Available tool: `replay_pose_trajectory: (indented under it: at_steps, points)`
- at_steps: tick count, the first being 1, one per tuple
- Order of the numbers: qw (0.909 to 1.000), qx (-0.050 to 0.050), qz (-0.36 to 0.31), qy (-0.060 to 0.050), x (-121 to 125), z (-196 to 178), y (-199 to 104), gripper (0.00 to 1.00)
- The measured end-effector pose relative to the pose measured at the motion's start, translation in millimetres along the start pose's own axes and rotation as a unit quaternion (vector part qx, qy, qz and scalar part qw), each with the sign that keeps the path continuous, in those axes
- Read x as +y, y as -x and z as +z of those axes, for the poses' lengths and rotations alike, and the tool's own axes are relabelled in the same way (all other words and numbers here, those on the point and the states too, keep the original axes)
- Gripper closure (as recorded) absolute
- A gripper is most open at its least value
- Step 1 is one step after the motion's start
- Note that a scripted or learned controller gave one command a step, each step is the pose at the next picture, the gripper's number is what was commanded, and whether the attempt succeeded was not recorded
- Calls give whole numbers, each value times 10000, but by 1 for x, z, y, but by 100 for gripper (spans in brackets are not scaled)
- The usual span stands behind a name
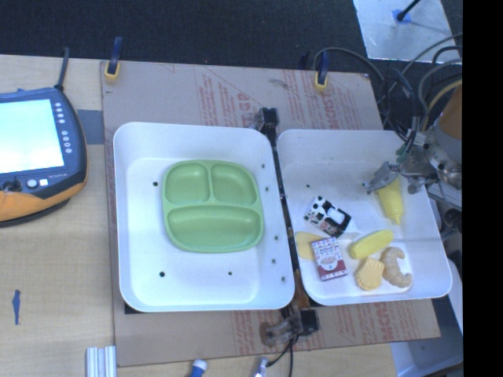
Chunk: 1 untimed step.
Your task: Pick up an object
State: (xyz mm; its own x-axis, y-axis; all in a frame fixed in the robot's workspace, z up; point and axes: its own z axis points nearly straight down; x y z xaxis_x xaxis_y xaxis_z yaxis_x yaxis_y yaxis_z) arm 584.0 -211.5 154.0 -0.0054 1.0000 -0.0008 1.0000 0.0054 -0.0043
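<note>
My gripper (397, 181) hangs over the far right part of the right bin (346, 151), reaching in from the right. Its fingers stand apart, one grey fingertip (380, 180) pointing left. Just in front of it lies a long yellow toy (392, 203), its upper end close under the fingertips; I cannot tell whether they touch. Nothing is lifted. Nearer the front of this bin lie a black-and-white cow toy (326, 214), a small red box (328, 258), a yellow banana-like piece (370, 243), a corn piece (368, 273) and a tan croissant (397, 267).
The left bin (137, 210) holds a green divided plate (212, 206). A pale yellow slice (305, 243) lies by the right bin's left wall. A tablet pendant (35, 151) rests at the far left. Cables (393, 77) run behind the right bin.
</note>
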Motion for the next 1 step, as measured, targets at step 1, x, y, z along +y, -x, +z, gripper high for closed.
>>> replay_pose_trajectory:
  at_steps: [1]
  points:
    - [10000, 2, -9, -5, 6, 63, -1, 0]
